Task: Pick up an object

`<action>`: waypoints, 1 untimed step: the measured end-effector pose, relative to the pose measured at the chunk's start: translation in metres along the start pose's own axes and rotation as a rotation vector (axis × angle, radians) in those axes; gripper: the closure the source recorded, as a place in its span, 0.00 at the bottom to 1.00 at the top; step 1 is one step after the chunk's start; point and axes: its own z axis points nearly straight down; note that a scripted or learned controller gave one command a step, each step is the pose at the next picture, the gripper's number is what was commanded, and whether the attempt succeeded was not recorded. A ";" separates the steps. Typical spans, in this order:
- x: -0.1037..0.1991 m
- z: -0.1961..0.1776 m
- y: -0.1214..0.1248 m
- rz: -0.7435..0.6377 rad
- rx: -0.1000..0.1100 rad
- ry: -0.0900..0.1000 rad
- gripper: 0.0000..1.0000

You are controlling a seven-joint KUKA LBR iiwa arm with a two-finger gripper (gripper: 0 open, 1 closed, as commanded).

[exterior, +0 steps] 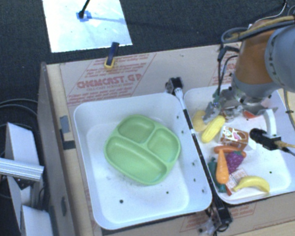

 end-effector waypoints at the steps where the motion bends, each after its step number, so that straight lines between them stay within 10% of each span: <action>1: 0.001 0.010 -0.010 0.002 0.020 0.003 0.00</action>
